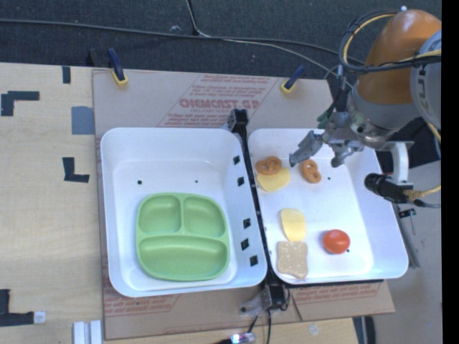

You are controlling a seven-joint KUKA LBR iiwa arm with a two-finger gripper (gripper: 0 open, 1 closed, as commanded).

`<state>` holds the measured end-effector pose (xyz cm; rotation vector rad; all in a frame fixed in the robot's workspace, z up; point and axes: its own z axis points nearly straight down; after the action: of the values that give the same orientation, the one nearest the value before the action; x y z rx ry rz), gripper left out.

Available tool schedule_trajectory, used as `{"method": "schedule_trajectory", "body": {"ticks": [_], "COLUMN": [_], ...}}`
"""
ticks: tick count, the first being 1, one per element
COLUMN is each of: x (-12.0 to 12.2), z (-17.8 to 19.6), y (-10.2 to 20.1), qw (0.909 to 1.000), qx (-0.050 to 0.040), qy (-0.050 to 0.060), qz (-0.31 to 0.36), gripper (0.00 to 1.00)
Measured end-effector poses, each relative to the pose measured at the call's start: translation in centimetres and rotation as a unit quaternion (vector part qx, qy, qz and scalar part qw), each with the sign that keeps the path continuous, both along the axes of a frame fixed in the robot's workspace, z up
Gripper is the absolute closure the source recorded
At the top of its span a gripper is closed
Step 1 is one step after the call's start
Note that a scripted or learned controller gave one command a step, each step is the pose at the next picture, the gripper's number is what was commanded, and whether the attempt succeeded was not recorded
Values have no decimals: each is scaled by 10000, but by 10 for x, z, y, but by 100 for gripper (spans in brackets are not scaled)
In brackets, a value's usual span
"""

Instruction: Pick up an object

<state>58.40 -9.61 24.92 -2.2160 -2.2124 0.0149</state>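
**Ana:** Two white bins sit side by side on the bench; the left bin [118, 192] holds a green divided tray [183, 236], and the right bin [373, 228] holds all the loose food. Where's the gripper [321, 154]?

**Ben:** Over the far end of the right bin, with its fingers [305, 149] spread wide and nothing between them. A small pretzel [310, 170] lies just below the gap, so I judge that to be the target, though I can't tell if a fingertip touches it.

**Ana:** What could go wrong?

**Ben:** The pretzel is small and flat. If the fingers come down off-centre, one tip could push it aside, or they could meet above it and catch nothing.

**Ana:** Any neighbours in the way?

**Ben:** A second pretzel [270, 165] rests against a yellow piece [273, 180] near the divider, close to the left finger, so a wide sweep might nudge them. The cheese slice [292, 224], cracker [292, 259] and tomato [336, 241] lie well apart, toward the near end.
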Motion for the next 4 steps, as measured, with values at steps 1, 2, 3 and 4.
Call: {"method": "schedule_trajectory", "body": {"ticks": [1, 2, 3, 4], "x": [2, -4, -8, -8], "z": [7, -55, -119, -167], "y": [0, -5, -6, -6], "qw": [10000, 10000, 10000, 10000], "qx": [-4, -4, -2, -10], "qy": [-61, -32, -30, -65], "qz": [15, 9, 11, 17], "gripper": [0, 0, 0, 0]}}
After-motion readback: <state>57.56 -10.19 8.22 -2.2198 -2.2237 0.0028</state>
